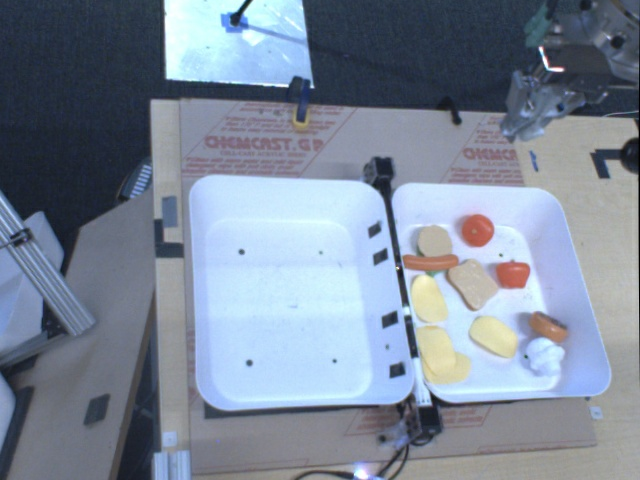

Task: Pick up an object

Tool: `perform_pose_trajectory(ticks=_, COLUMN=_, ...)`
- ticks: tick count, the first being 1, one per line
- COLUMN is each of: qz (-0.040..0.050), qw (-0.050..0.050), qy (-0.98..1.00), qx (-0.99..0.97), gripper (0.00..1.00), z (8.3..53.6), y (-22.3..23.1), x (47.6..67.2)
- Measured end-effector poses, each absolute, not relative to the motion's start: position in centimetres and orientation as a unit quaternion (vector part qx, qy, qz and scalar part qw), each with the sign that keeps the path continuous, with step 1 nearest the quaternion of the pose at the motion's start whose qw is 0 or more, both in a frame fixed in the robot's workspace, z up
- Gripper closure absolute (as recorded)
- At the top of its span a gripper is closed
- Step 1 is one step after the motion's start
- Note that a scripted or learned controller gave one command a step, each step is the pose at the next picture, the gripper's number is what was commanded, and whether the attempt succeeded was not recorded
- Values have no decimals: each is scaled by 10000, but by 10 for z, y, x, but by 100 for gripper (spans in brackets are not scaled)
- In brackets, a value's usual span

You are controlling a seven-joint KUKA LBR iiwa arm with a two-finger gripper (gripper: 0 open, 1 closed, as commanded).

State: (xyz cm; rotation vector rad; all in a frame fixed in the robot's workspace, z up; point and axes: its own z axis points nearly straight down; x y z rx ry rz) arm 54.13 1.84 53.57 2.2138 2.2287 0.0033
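hovering: gripper (522, 118), finger state unreadable, above counter (420, 133); tomato (478, 230) below-left in right bin (580, 268). risk: rolling from grasp, round and smooth.

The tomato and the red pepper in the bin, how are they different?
The tomato is round and smooth; the pepper is blockier with flatter sides. The tomato lies near the bin's far wall, with the pepper below it in the view, beside the bread slice. The tomato looks orange-red, the pepper a deeper red. Both lie in the right bin.
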Motion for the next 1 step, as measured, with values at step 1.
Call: perform_pose_trajectory(ticks=1, qz=15, qw=5, qy=7093, qx=7049, gripper=100, z=536, y=41, x=485)
